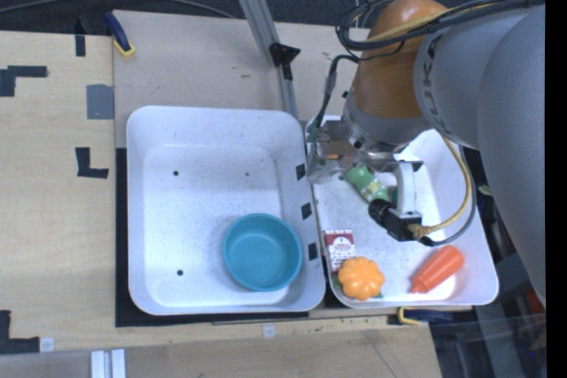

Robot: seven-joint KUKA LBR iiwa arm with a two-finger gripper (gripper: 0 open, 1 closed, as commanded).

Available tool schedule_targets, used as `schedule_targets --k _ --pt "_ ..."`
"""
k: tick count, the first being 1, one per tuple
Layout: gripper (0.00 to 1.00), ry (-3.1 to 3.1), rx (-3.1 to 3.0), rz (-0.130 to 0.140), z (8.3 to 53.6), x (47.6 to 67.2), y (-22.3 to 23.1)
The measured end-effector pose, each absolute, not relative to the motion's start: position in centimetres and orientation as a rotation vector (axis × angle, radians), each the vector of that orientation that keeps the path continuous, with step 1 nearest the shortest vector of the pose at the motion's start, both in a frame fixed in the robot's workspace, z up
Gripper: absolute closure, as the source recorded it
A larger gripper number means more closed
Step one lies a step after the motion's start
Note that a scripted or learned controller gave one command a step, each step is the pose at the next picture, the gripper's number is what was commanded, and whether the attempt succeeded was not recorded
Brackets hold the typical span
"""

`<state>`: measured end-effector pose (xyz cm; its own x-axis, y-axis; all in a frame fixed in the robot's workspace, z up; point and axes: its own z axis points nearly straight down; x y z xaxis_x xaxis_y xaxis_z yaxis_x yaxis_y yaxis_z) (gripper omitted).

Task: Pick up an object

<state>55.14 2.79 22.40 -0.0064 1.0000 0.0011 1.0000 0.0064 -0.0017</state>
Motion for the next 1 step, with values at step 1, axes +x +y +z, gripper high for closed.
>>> schedule_targets --k 1 --pt "1.00 -2.228 -2.211 0.002 22.09 55.10 8.18"
